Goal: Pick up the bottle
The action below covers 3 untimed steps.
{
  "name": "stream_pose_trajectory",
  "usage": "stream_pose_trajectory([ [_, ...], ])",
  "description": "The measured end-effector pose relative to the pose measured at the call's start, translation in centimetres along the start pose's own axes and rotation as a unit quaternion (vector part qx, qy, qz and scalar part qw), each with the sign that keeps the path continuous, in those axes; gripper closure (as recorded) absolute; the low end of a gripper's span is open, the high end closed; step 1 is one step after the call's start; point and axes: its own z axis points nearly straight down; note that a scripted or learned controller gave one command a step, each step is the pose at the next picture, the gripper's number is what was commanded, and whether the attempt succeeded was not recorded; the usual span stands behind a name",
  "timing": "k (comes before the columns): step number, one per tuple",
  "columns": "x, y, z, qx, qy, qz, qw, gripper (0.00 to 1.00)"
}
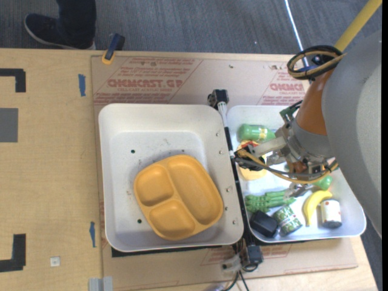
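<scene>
A green bottle (253, 131) was seen lying on its side near the top of the right bin (351, 226), just left of the arm (315, 111). The gripper (298, 170) was lowered over the middle of that bin; its grip could not be told. A yellow divided plate (177, 196) was set in the left bin (121, 126). A banana (311, 205) lay at the lower right.

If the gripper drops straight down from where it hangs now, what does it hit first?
Probably the yellow banana or the green items beside it in the right bin. The gripper sits above that cluster, but the slanted view leaves depth unclear.
</scene>
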Motion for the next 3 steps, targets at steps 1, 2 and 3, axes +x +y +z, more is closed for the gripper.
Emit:
stream_pose_trajectory([
  [1,2.3,-3.6,0.0,-0.001,0.001,0.001,1.0000,0.00],
  [2,5.8,-4.7,0.0,-0.001,0.002,0.003,1.0000,0.00],
  [3,5.8,-4.7,-1.0,-0.001,0.002,0.003,1.0000,1.00],
])
